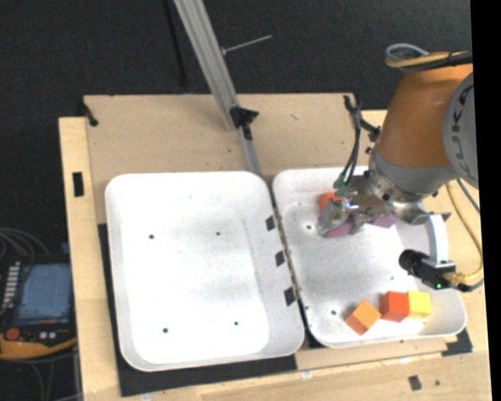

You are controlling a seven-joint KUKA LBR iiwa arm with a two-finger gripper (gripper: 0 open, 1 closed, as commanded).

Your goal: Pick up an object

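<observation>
The pincer [339, 218] is seen in the upper part of the right bin [321, 271], right of the frame's centre, lowered beneath the grey and orange arm [419, 136]. Whether it is spread or pressed together cannot be told, as it is blurred and partly covered by the wrist. A small red-orange object [328, 201] is seen just beside it at its upper left, and a purple object [346, 227] lies directly under it; contact with either cannot be made out. Three blocks are gathered near the lower right corner of the right bin, well apart from the pincer: an orange block [364, 315], a red-orange block [396, 304] and a yellow block [420, 303], set side by side. The left bin [191, 266] is seen at centre left on the tabletop [172, 132].
</observation>
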